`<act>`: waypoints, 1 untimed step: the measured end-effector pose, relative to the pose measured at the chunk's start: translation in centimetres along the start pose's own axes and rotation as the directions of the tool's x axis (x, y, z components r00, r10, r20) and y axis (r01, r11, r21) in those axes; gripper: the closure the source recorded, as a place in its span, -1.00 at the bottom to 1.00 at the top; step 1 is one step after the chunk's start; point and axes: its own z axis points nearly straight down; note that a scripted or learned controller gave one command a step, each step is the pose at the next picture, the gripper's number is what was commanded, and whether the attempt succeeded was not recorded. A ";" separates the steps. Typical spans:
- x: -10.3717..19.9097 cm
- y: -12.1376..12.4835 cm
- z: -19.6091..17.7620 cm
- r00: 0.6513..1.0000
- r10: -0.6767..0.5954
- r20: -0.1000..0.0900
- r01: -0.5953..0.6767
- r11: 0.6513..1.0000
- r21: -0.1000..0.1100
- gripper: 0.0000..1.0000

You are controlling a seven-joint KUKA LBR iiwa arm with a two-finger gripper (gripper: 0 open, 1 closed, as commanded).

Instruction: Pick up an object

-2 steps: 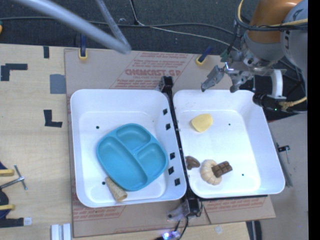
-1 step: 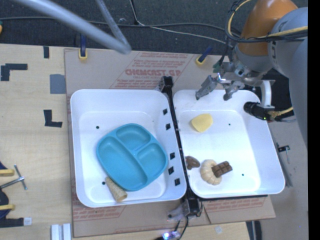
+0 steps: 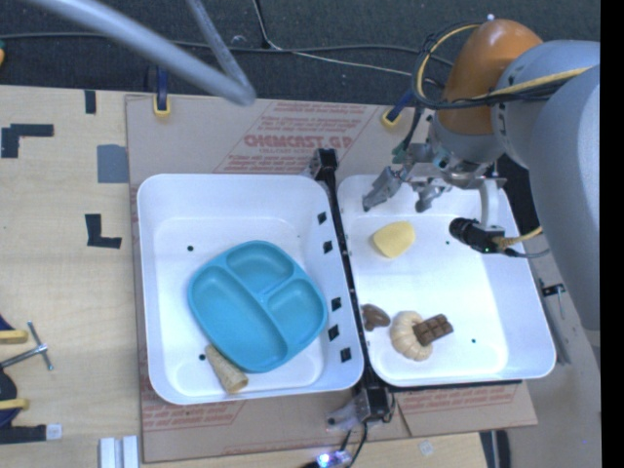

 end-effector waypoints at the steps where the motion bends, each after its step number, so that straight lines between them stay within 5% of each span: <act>1: 0.1 -0.8 4.5 1.000 0.000 0.000 0.000 1.000 0.000 -1.00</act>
